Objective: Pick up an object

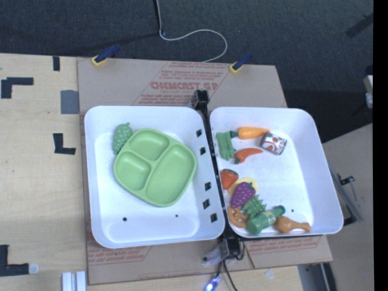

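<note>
Two white bins sat side by side on a cardboard sheet point(182, 80) over the tabletop point(36, 180).

Left bin point(100, 223): green sectioned plate point(155, 167) roughly centered, slightly skewed. A green bumpy toy, maybe grapes point(122, 137), touched the plate's upper-left edge.

Right bin point(309, 162): all small toys, clustered along its left side and bottom.
- carrot point(251, 133) near the top, lying roughly level
- small can point(273, 143) just right of the carrot, tipped on its side
- green bean pods point(225, 145) by the divider
- orange-red pepper point(247, 154) below the carrot, tilted
- red tomato-like piece point(228, 178) beneath the pods
- purple grapes point(242, 194) on a yellow piece, lower middle
- dark green pieces point(259, 214) piled at the bottom edge, shapes hard to tell
- tan gourd-like toy point(290, 225) at the bottom, right of the pile

Two blue-and-yellow clamps point(107, 54) held the sheet's top edge. A thin white cable point(194, 38) looped above the sheet.

Tool state: couldn't tell.
</note>
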`<state>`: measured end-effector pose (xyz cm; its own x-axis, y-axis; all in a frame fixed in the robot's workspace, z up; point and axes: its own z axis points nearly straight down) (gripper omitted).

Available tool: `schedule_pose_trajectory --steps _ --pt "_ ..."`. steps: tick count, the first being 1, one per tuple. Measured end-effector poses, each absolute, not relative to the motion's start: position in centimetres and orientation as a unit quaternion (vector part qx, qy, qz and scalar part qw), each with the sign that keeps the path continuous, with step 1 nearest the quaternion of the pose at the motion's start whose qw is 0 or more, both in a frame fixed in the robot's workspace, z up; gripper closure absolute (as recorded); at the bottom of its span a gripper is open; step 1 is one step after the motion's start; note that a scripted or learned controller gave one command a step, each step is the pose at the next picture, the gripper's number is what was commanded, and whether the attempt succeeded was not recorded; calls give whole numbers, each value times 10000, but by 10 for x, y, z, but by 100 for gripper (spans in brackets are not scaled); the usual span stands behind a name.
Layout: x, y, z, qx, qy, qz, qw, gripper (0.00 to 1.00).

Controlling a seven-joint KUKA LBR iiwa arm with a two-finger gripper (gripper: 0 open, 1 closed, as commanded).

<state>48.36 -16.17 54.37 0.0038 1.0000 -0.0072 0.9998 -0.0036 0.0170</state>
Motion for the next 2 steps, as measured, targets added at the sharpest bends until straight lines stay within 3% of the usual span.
schedule_pose_trajectory --steps 1,2 --pt "483 -225 510 7089 7053 -14 -6 100" --pt "484 -224 479 7072 7070 -12 -7 100"
